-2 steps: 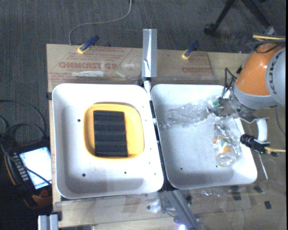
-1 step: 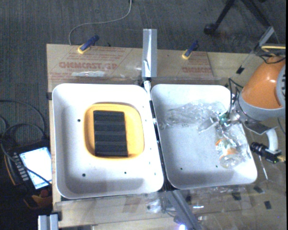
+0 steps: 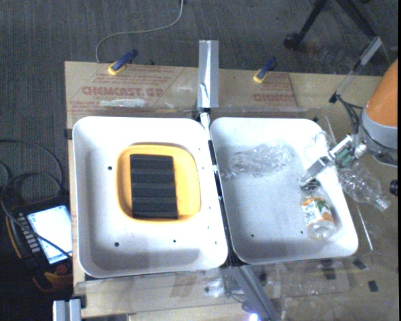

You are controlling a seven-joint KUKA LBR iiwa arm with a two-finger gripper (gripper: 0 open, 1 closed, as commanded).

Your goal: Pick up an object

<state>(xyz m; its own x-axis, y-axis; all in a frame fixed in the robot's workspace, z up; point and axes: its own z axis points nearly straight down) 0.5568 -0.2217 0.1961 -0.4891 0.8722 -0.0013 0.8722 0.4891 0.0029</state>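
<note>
A small clear bottle with an orange and green label lies near the right wall of the right bin. A crumpled piece of clear plastic lies in the upper middle of the same bin. My gripper reaches in from the right, low over the bin, with its tip just above the top end of the bottle. Nothing shows in its grasp. In the left bin, a yellow-orange dish holds a black ridged block.
A clear plastic bottle lies outside the right bin's right rim, under the arm. Two clamps hold the board behind the bins. A metal strip runs down between the bins. Cables and a handheld screen sit on the floor at left.
</note>
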